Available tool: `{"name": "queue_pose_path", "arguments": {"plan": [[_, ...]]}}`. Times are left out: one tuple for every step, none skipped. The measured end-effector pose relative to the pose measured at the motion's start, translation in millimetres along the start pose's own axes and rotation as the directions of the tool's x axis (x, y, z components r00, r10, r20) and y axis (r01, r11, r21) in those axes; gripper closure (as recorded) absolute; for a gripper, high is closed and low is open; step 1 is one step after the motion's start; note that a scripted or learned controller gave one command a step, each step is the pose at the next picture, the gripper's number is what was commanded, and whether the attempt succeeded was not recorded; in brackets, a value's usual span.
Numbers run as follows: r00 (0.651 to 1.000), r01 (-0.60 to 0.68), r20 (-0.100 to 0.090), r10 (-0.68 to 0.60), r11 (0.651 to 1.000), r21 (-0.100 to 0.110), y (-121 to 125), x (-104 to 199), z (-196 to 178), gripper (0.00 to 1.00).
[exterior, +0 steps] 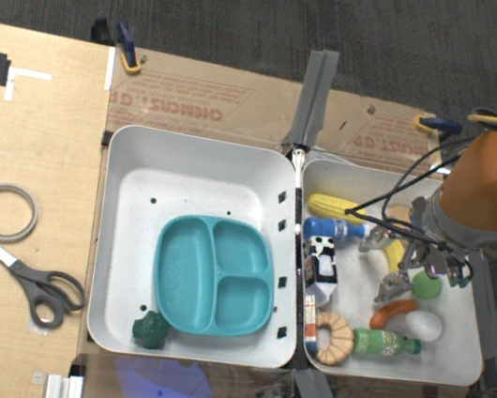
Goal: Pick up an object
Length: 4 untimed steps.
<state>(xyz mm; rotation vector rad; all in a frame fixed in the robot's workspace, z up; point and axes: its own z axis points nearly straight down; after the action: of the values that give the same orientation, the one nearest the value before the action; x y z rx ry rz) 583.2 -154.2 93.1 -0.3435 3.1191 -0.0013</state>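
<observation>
A: Start at the near edge of the right bin (467,361). What do you see there?

B: You have a green bottle (384,343) lying on its side, with a ringed shrimp toy (332,338) just left of it. Behind them lie a white egg-shaped piece (423,324) and an orange-red sausage (392,311), touching each other.

A: And the gripper (412,270)?

B: It hangs over the middle of that bin, just beyond the sausage. You cannot tell how far its fingers are parted; cables and metal parts clutter that spot, and nothing can be made out between them. A green ball (425,286) sits right beside it, and a yellow piece (394,254) lies beneath it.

A: Farther back?

B: A black-and-white toy (322,251) near the bin's left wall, then a blue bottle (331,228), then a corn cob (331,205) by the far wall, all left of the gripper.

A: The left bin (121,219)?

B: You see a teal divided plate (214,275) and a dark green lump (149,329) at its near corner, well apart from the gripper.
</observation>
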Motion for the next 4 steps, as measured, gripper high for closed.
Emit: {"name": "queue_pose_path", "arguments": {"plan": [[1.0,0.027,-0.001,-0.027,1.0,-0.001,-10,44,0,0.0],[1.0,0.03,0.003,-0.03,1.0,0.002,-9,42,-10,1.0],[1.0,0.03,0.003,-0.03,1.0,0.001,-9,42,-10,0.0],[0.982,-0.187,0.003,0.187,0.982,0.0,12,-46,0,0.0]]}}
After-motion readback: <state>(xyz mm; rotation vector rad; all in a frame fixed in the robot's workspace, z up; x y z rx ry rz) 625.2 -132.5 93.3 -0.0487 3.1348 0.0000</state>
